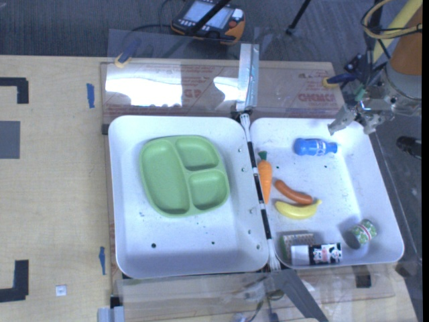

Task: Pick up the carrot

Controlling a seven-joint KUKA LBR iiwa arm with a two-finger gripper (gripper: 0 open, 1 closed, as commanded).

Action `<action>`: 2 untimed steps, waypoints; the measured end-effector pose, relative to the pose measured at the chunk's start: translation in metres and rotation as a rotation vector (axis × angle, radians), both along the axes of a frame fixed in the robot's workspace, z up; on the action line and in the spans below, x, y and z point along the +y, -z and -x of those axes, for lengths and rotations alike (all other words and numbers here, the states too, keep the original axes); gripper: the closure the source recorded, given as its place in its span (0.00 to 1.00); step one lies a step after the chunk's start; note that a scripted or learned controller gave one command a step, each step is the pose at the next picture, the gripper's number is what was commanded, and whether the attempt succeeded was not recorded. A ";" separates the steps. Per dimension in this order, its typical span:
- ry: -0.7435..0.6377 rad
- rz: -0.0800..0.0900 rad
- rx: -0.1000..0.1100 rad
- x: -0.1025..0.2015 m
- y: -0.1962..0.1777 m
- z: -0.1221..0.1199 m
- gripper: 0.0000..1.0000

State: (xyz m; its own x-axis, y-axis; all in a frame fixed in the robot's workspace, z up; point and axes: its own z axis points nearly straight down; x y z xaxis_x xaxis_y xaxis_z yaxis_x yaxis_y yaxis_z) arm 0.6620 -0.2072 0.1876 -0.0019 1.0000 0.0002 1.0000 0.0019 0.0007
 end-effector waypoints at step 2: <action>0.167 -0.001 -0.003 0.089 0.101 0.114 0.00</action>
State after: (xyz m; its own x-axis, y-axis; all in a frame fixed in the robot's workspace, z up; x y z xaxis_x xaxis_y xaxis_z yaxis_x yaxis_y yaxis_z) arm 0.5478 -0.1177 0.0870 0.1642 0.9864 0.0014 0.9864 -0.1642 0.0038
